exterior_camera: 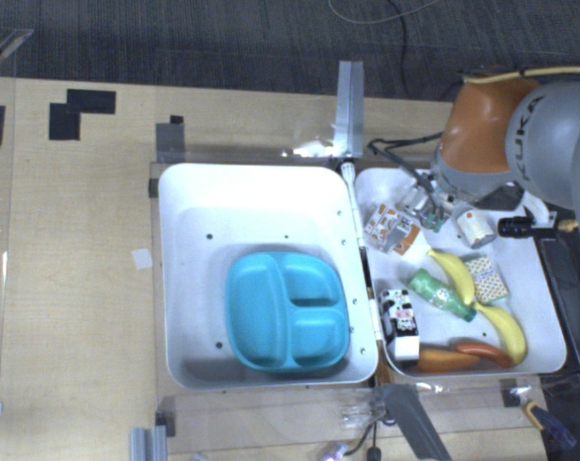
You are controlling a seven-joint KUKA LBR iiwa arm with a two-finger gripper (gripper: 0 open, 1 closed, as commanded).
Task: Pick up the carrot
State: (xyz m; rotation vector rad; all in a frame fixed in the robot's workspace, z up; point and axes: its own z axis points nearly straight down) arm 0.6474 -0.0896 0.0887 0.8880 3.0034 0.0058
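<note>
The carrot [436, 358] is a long orange piece lying flat along the front wall of the right bin [555, 339]. A red chili-like item [484, 351] lies against its right end. My gripper [425, 209] hangs over the back of the right bin, well behind the carrot, under the grey arm with the orange band [482, 123]. It sits between a small printed packet [390, 228] and a little white can [472, 227]. Nothing can be seen held in it.
Between gripper and carrot lie a banana [484, 302], a green bottle [442, 293], a patterned yellow pad [489, 280] and a small black-and-white box [399, 314]. The left bin [189, 219] holds a blue divided plate [286, 309].
</note>
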